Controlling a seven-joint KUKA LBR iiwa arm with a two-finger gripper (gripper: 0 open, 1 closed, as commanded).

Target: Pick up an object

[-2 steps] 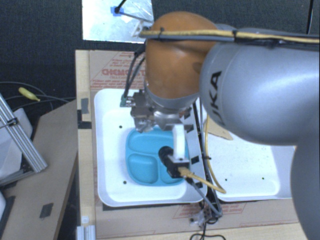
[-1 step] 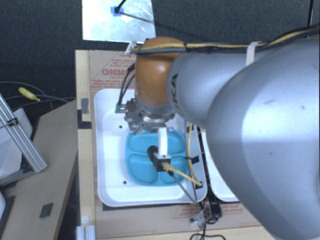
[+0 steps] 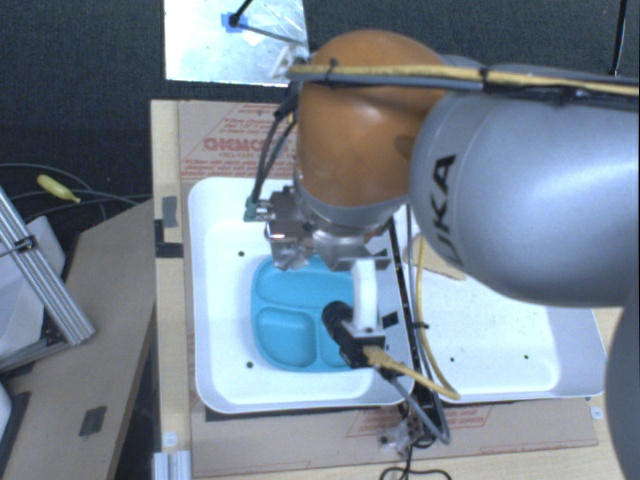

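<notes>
A light blue sectioned tray [image 3: 290,318] lies in the left white bin [image 3: 215,298], near its front. The grey arm with its orange band reaches in from the right and hangs low over the bin. Its wrist and gripper [image 3: 305,253] sit right above the blue tray's far edge and hide that part of it. A white block with a black fitting [image 3: 352,323] hangs from the arm over the tray's right side.
The right bin [image 3: 510,358] adjoins the left one and is largely covered by the arm. Cables [image 3: 415,368] drape down over the divider toward the front edge. Cardboard lies under the bins. An aluminium frame [image 3: 40,278] stands at the far left.
</notes>
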